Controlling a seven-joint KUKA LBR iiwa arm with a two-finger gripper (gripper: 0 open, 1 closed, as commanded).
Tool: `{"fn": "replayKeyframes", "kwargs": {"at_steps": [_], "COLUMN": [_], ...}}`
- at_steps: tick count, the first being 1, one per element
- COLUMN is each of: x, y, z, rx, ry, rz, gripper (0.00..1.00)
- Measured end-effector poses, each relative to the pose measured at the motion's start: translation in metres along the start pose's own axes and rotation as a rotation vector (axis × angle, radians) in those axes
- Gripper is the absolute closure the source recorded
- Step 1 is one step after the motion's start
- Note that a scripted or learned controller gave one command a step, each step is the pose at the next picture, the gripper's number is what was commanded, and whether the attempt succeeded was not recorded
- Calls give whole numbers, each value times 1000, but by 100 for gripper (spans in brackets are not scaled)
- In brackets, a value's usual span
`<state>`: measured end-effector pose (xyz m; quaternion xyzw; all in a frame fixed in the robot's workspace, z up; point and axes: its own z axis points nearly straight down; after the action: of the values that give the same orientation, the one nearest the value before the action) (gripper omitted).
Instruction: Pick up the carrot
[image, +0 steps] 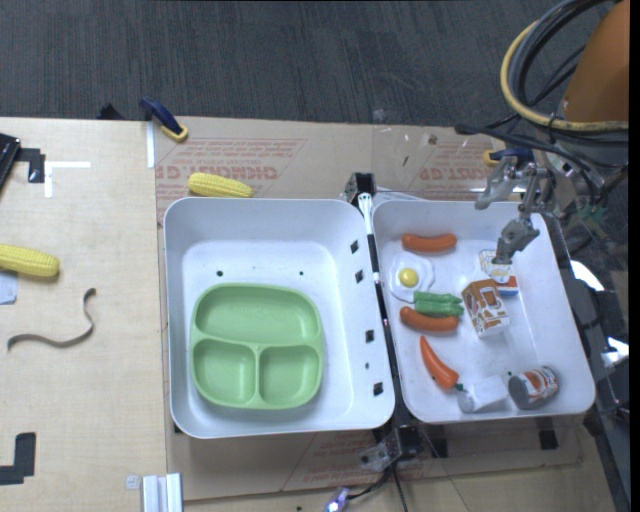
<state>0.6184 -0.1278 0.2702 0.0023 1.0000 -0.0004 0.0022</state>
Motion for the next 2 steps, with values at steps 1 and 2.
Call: {"fn": "replayKeyframes", "kwargs": {"at_steps": [1, 2], "x": [-28, -30], "y": [35, 36], "z": [176, 164], "rx": [1, 3], "ry": [-3, -11], "rz": [3, 0], "gripper": [0, 100]}}
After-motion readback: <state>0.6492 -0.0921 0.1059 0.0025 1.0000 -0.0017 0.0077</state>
